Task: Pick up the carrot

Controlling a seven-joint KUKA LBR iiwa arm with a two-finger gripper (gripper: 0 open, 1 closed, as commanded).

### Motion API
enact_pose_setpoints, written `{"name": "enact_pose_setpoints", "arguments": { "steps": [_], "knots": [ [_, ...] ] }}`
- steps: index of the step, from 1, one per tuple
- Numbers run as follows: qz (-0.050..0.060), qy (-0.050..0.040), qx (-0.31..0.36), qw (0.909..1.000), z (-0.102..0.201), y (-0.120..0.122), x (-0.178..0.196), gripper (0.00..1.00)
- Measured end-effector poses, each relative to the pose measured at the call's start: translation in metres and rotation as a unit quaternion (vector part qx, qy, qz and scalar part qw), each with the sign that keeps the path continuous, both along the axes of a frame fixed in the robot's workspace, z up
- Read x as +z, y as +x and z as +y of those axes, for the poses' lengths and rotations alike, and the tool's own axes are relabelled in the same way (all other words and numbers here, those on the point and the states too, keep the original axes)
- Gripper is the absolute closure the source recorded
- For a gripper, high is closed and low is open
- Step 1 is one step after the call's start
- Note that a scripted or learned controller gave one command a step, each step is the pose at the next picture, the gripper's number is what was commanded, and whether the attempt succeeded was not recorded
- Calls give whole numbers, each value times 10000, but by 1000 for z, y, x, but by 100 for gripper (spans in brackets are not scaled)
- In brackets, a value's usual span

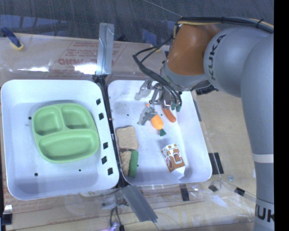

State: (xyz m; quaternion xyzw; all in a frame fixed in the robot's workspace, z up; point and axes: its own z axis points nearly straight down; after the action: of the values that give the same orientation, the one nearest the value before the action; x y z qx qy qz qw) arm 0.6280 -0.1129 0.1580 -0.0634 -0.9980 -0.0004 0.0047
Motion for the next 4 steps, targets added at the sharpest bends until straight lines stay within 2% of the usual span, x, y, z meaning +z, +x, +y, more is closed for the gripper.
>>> {"name": "enact_pose_setpoints", "arguments": {
  "steps": [1, 2, 3, 4],
  "knots": [
    [-19, 4, 705, 9975, -14, 21, -64, 0],
    [-60, -6, 741, 9972, -12, 24, -50, 100],
    [-88, -9, -703, 9975, 51, 31, 56, 100],
    [-27, -23, -2426, 9701, 65, 2, 33, 100]
  ]
}}
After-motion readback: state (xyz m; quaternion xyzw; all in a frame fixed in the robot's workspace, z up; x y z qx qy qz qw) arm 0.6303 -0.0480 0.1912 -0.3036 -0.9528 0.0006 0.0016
